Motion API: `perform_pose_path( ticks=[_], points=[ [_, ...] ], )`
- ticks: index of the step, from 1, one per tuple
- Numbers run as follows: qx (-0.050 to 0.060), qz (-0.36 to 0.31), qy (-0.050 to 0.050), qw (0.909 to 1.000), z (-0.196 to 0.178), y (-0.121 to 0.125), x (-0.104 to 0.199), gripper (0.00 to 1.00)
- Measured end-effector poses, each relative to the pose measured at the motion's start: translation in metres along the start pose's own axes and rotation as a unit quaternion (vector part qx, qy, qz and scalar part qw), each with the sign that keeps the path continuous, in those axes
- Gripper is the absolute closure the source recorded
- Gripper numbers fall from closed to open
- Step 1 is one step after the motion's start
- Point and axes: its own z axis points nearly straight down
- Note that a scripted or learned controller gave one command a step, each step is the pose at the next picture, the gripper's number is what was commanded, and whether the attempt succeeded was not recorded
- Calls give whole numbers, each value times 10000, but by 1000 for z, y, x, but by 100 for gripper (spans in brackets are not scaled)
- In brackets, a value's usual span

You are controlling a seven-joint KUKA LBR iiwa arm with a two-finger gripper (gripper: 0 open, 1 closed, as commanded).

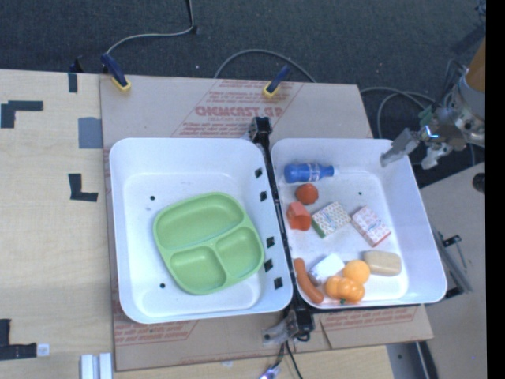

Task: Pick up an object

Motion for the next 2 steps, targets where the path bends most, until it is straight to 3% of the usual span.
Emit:
perform_pose_path(
  ticks=[1,2],
  points=[
    [10,-6,6,10000,113,44,65,0],
    [3,2,-4,10000,173,61,114,0]
  ],
)
